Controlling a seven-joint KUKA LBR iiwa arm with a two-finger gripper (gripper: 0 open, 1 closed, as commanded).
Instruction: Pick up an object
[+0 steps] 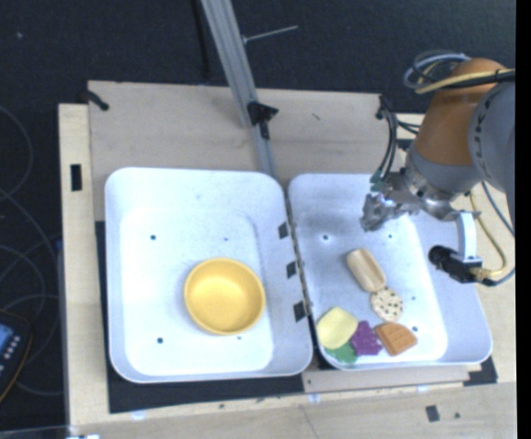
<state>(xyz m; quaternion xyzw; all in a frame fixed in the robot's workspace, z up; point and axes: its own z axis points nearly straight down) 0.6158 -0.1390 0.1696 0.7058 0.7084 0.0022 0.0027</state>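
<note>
Jaws [376, 210] nr right bin [457, 332] back edge

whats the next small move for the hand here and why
Probably a short move toward the view's bottom and then down onto the bread roll. The hand hovers over the upper part of the right bin with nothing seen in it, and the roll is the nearest item, lying apart from the cookie and the cluster at the bin's lower edge.

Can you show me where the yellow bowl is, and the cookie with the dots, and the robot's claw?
yellow bowl [224, 294]: camera view, on the bowl's inside bottom.
dotted cookie [387, 304]: camera view, on its speckled top.
claw [375, 213]: camera view, at its tip above the right bin.
</note>
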